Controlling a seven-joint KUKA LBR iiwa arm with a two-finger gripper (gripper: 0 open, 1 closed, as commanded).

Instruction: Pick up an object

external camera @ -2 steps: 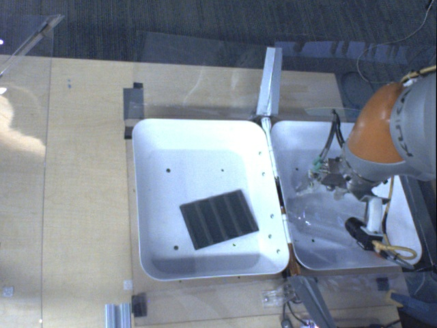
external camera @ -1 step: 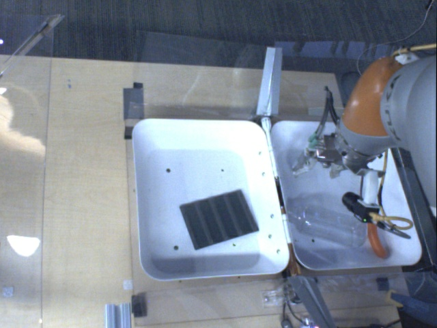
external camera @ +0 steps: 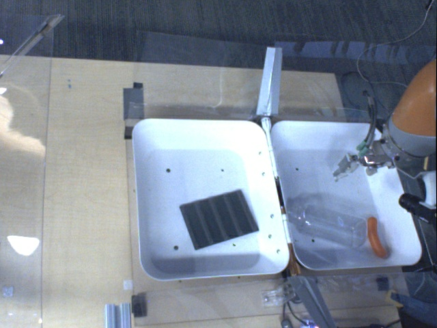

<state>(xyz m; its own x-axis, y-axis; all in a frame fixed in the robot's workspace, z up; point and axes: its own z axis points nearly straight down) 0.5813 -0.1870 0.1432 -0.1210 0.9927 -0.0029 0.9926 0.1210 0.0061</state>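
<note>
In the right bin (external camera: 307,142) a clear plastic bottle (external camera: 328,225) lies on its side near the front. Beside it to the right lies a small orange-red sausage-shaped object (external camera: 377,238). A dark ribbed rectangular pad (external camera: 218,219) lies flat in the left bin (external camera: 157,183). My gripper (external camera: 345,164) hangs over the right bin's back right part, above and behind the bottle, with nothing visibly in it. The orange band of the arm (external camera: 418,104) sits at the right edge.
A metal divider post (external camera: 270,80) stands behind the seam between the bins. Cables (external camera: 382,26) trail at the back right. Wooden bench (external camera: 68,183) stretches out to the left of the bins.
</note>
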